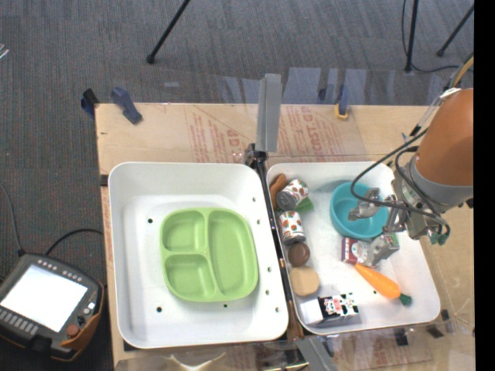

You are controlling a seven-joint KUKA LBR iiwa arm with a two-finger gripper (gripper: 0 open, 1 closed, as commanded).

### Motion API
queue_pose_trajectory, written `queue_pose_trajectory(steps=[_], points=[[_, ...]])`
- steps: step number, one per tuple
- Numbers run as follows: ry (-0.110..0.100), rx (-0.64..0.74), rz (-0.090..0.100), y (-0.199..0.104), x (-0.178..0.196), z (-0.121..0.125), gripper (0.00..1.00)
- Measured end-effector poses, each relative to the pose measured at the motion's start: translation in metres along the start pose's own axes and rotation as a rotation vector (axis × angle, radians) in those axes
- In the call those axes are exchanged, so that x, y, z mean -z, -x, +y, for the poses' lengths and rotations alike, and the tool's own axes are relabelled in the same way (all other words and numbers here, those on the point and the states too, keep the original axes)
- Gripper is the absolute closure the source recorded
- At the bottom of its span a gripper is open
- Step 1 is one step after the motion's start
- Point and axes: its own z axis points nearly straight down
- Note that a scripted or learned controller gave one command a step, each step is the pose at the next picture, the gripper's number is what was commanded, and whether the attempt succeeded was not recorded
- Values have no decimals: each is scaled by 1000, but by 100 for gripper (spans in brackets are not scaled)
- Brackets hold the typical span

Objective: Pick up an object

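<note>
Scanning from the left, I see the left bin [128, 207] carrying a green divided plate [209, 253] lying flat near its middle, nothing else on it. Across the divider, the right bin [429, 288] is crowded: along its left wall stand two small cans [291, 194], one above the other, then a dark round piece [298, 253] and a tan round piece [305, 281] below them. Toward the near edge lies a small carton with a cow print [334, 308]. Further right sits a teal bowl [356, 211], and just below it a red-and-white packet [357, 249] and an orange carrot [377, 281] lying at a slant. My gripper [384, 242] hangs low over the bin, just beside the bowl's lower right rim and close above the packet and carrot. Whether my fingers are released or clenched I cannot tell; the metal there is too cluttered to read, and I see nothing clearly between them. I judge this the approach-and-descend step, with no object yet secured. Next I need to settle on one target, likely the packet or carrot, centre over it clear of the bowl rim, and close firmly before lifting.
</note>
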Motion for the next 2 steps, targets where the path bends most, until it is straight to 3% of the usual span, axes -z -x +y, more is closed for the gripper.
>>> queue_pose_trajectory(steps=[1, 2], points=[[1, -99, 3, -28, -119, -21, 0], [1, -92, 0, -26, -108, -18, 100]])
